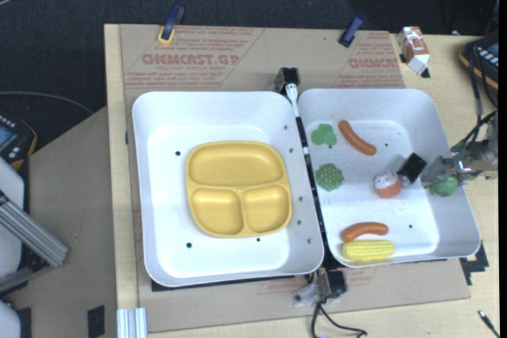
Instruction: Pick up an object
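Observation:
The right bin point(451, 237) holds several toy foods. Two green broccoli pieces point(323, 135) point(329, 176) lie at its left side, and an orange sausage point(357, 137) lies slanted near the back. A second sausage point(364, 230) and a yellow corn cob point(368, 251) rest at the front. A red and white piece point(387, 184) sits mid-bin beside a small black block point(411, 168). My gripper point(441, 172) reaches in low over the bin's right rim, right above a small green object point(446, 187). I cannot tell whether it touches that object.
The left bin point(150, 170) carries a yellow divided tray point(238, 187). Clamps point(169, 26) point(351, 32) sit on the cardboard behind the bins. A small box point(413, 49) stands at the back right, and cables run along the right edge.

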Motion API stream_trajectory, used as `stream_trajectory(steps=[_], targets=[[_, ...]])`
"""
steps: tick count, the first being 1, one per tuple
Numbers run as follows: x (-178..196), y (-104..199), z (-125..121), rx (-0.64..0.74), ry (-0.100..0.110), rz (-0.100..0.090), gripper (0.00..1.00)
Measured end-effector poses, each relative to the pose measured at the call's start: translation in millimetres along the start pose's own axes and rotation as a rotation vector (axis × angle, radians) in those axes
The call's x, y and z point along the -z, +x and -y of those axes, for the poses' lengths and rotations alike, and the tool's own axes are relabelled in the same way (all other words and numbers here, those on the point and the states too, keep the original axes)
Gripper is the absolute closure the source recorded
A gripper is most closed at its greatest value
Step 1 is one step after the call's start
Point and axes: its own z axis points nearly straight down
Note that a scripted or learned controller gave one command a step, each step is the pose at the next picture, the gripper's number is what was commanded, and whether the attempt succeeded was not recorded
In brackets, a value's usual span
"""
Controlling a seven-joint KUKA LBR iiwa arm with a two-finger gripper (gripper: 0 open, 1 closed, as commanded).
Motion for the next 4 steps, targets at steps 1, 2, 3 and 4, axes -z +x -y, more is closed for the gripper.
stream_trajectory(steps=[1, 2, 3, 4], targets=[[43, -1, -2, 0.001, -0.001, 0.000, 1.00], [53, 56, -1, 0.006, 0.006, -0.006, 1.00], [60, 111, 3, 0.007, 0.007, -0.007, 1.00], [47, 170, 10, 0.006, 0.010, -0.008, 1.00]])
